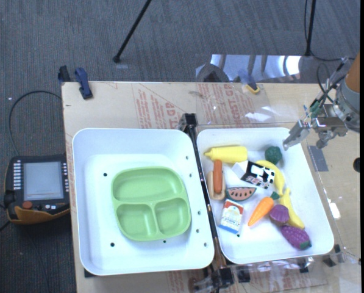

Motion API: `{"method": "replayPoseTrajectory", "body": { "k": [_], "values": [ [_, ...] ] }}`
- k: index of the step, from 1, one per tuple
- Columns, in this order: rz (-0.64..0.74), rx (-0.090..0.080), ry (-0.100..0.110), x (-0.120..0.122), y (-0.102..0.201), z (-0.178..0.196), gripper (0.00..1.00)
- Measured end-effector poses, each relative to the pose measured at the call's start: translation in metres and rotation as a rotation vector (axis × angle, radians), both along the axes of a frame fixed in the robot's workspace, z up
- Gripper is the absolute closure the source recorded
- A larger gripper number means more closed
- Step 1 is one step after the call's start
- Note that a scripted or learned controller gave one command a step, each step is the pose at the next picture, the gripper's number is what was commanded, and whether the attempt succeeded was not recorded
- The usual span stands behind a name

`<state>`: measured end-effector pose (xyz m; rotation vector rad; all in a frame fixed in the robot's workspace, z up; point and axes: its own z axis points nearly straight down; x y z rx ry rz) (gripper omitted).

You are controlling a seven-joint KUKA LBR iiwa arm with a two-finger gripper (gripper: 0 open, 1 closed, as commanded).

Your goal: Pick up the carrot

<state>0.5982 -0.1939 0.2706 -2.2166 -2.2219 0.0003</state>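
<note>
The orange carrot (261,210) lies tilted in the lower middle of the right white bin (316,182). A small carton (231,217) is on its left and a purple vegetable (279,213) on its right. My gripper (304,143) hangs over the bin's upper right corner, well above and to the right of the carrot. Its fingers are spread open with nothing between them.
The right bin also holds a yellow bottle (225,154), a hot dog (217,177), a watermelon slice (241,193), a cow-patterned carton (256,174), a banana (283,191), broccoli (273,155) and purple grapes (296,237). A green divided plate (150,201) sits in the left bin (90,163).
</note>
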Motion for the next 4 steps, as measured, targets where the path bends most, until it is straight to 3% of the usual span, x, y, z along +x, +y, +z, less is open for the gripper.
{"method": "replayPoseTrajectory", "body": {
  "k": [1,2,3,4],
  "values": [
    [-0.167,0.004,0.016,-0.040,0.011,-0.138,0.00],
    [-0.084,-0.003,-0.009,-0.094,0.076,-0.178,0.00],
    [-0.094,0.004,-0.003,-0.095,0.076,-0.169,1.00],
    [-0.075,0.001,-0.006,-0.120,0.116,-0.053,1.00]
  ]
}}
